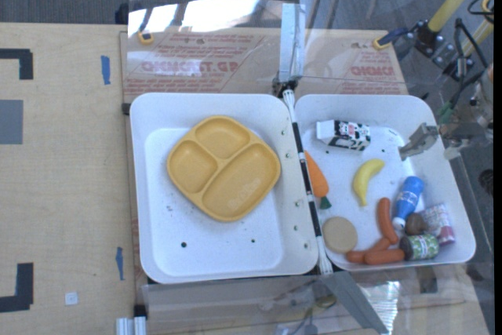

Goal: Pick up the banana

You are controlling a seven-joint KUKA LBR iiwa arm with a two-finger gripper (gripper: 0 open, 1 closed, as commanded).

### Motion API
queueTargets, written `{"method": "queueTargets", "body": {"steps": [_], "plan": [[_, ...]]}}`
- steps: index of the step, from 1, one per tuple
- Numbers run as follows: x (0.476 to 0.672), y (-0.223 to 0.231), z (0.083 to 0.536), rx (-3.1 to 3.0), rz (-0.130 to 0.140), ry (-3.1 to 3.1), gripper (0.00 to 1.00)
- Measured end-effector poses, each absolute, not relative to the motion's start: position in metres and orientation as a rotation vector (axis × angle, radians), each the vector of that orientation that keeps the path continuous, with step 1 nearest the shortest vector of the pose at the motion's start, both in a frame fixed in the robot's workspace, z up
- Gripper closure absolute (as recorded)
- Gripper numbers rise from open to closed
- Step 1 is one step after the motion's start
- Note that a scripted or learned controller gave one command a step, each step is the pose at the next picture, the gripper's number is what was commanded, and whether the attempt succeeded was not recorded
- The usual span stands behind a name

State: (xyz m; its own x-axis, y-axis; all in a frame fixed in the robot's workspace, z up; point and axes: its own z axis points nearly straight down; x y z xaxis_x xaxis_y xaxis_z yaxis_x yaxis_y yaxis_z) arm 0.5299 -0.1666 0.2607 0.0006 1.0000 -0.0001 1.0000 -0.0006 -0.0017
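Over the right bin's [311,115] upper right rim hangs the gripper [417,142], its metal fingers splayed apart with nothing between them, well apart from the banana [365,178]. That banana lies on the bin floor near the middle of the right bin, its long axis running diagonally: one tip points up and to the right, the other down and to the left, with the curve bulging toward the lower right. Above it rests a small black-and-white milk carton [343,134] on its side. To its left, along the divider, lies a carrot [316,175]. Just right of the banana stands a blue bottle [408,198], tilted, and below it sit sausages [383,238], a tan round cookie [340,234] and a green can [420,247]. In the left bin [157,223] sits a yellow divided plate [223,167].
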Motion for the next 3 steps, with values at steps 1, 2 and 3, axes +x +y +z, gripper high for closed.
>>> {"method": "queueTargets", "body": {"steps": [1, 2, 3], "plan": [[0.564, -0.165, 0.095, -2.205, 0.000, -2.236, 0.00], [0.564, -0.167, 0.104, -2.211, -0.001, -2.231, 1.00], [0.580, -0.119, 0.179, -2.217, 0.001, -2.226, 1.00]]}}
